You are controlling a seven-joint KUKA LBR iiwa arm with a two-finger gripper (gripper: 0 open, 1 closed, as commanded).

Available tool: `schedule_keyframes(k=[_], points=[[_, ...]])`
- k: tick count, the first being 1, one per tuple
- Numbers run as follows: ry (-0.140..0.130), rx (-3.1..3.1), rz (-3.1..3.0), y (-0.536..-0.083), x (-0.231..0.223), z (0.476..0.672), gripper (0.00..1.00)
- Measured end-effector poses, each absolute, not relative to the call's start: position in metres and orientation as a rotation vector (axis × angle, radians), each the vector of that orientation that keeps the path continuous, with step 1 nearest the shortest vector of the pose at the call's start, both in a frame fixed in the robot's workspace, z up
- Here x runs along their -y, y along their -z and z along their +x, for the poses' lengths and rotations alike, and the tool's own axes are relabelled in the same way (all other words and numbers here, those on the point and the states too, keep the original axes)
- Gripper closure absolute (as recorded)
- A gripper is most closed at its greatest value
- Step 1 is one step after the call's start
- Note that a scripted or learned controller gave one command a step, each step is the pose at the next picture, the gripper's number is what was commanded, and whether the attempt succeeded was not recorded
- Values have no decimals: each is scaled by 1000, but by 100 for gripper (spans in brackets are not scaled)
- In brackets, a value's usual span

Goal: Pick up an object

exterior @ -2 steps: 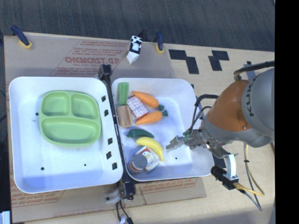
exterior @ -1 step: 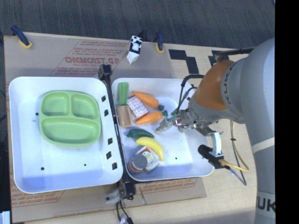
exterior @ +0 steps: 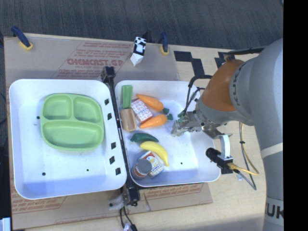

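Note:
The right bin [exterior: 192,170] holds several toy foods: two carrots [exterior: 150,102] [exterior: 154,121], a green stick [exterior: 126,96], a tan block [exterior: 128,119], a red-and-white packet [exterior: 142,110], a dark green pepper [exterior: 144,137], a yellow banana [exterior: 157,151] and a can [exterior: 146,167]. My gripper [exterior: 182,127] hangs low over the bin's right part, just right of the lower carrot and apart from it. I see nothing between its fingers.
The left bin [exterior: 29,177] carries a green divided plate [exterior: 73,121]. A black divider bar [exterior: 115,124] runs between the bins. The grey arm with its orange band [exterior: 222,90] and loose cables [exterior: 243,165] covers the right bin's right rim.

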State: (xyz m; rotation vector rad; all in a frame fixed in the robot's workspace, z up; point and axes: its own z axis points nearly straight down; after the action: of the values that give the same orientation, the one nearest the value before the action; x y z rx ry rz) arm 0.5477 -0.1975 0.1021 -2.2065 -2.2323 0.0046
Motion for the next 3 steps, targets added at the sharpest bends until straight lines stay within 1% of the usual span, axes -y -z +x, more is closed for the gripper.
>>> schedule_keyframes(k=[1,2,3], points=[[-5,2233,-2206,-102,198,548,0],[-29,2213,-2193,-89,212,642,0],[4,2230,-2213,-208,90,658,0]])
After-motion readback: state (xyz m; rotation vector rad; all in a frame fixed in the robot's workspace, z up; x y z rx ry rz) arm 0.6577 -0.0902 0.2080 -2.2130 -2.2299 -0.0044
